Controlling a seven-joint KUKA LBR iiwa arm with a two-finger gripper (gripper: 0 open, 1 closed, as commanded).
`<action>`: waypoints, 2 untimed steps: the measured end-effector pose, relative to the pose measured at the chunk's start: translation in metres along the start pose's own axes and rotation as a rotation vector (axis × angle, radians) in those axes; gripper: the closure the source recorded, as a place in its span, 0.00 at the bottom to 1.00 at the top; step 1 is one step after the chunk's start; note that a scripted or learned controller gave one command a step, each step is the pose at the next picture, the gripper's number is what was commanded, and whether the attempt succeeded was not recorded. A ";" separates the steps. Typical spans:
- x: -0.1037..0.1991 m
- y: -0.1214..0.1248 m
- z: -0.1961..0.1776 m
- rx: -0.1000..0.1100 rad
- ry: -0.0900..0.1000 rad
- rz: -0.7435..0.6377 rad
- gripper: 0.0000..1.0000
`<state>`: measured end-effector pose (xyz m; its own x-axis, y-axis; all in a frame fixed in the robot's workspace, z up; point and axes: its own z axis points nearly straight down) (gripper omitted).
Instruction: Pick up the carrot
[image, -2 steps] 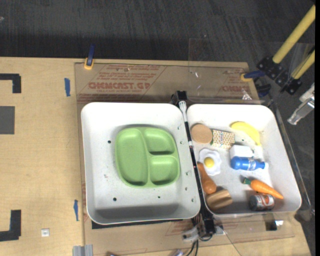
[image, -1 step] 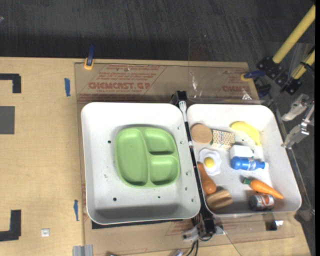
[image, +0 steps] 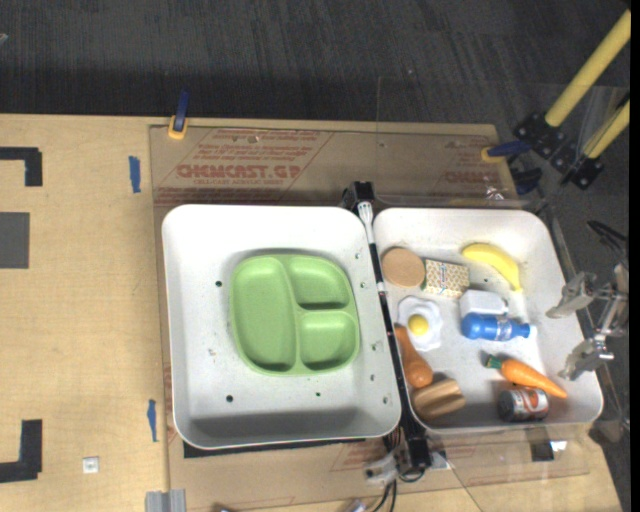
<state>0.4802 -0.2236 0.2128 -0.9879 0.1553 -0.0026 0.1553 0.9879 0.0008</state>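
The carrot (image: 532, 377) is orange with a small green top (image: 496, 360). It lies in the right bin (image: 540, 232) near the front right corner, with its tip pointing right and toward the front. A dark can (image: 522, 403) touches it on the front side. A blue and white bottle (image: 492, 326) lies just behind it.
The right bin also holds a banana (image: 492, 264), a round brown disc (image: 403, 267), a patterned cracker (image: 446, 277), a fried egg (image: 420, 324), an orange-brown sausage (image: 412, 362) and a brown loaf (image: 438, 397). A green divided plate (image: 295, 312) sits in the left bin (image: 190, 300). Metal clamps (image: 590, 320) stand by the right rim.
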 end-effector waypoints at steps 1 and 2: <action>-0.032 0.005 -0.150 0.004 -0.012 -0.164 0.00; -0.006 0.002 -0.022 -0.002 0.000 -0.463 0.00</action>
<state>0.4860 -0.2226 0.2351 -0.9533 -0.3022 -0.0029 -0.3022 0.9533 0.0014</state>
